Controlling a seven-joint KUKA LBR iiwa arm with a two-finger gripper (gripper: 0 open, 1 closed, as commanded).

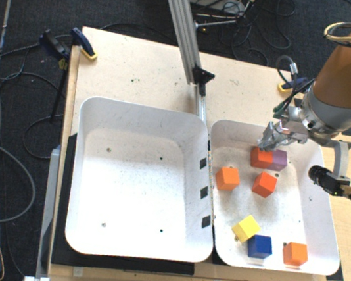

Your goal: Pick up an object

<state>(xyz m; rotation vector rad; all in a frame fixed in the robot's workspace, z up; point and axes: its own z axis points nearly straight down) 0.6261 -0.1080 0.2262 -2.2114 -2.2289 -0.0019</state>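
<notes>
Looking down at the right bin (323,214), you see the gripper (269,144) low over the far end, its tip right at the top edge of a red block (261,158). You can't tell from this angle whether the tool is apart, together or clamped on anything; the tip is dark and small, and the block looks to sit on the bin floor. A purple block (280,159) touches the red one on its right side.

Nearer the camera, approx. mid-bin, an orange block (227,177) lies close to the left wall, w/ a second red block (265,183) just beside it to the right, not touching. At the near end, a yellow block (245,228) sits tilted, touching or nearly touching a blue block (260,246). Another orange block (295,254) sits to the right of the blue one, apart from it.

The arm (349,79) comes in from the right, orange band above grey wrist, cables looping round it. The left bin (136,176) sits side by side w/ the right one. Both rest on a pale wooden bench (140,70). A metal pole (185,25) slants down to the bench at the gap between the bins. Dark floor w/ loose cables surrounds the bench.
</notes>
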